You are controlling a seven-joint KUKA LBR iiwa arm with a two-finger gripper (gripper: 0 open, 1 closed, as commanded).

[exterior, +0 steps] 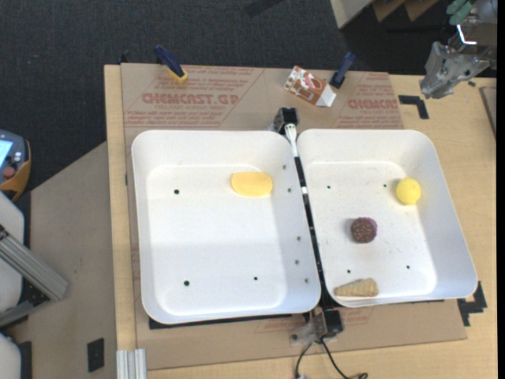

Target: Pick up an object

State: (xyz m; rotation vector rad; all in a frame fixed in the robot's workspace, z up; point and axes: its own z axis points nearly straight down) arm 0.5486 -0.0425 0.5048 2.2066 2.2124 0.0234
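Camera view showed the tool [451,63] parked high at the far right, off the bins; whether it was open could not be told, and nothing hung from it. Nearest lay a small yellow ball [408,191] in the right bin [442,235], probably light and prone to roll, best pinched across its middle. Beyond it sat a dark round piece [363,230].

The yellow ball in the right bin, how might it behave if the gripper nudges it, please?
The yellow ball looks round and smooth, so it would probably roll. It lies near the right bin's wall, which might stop it.
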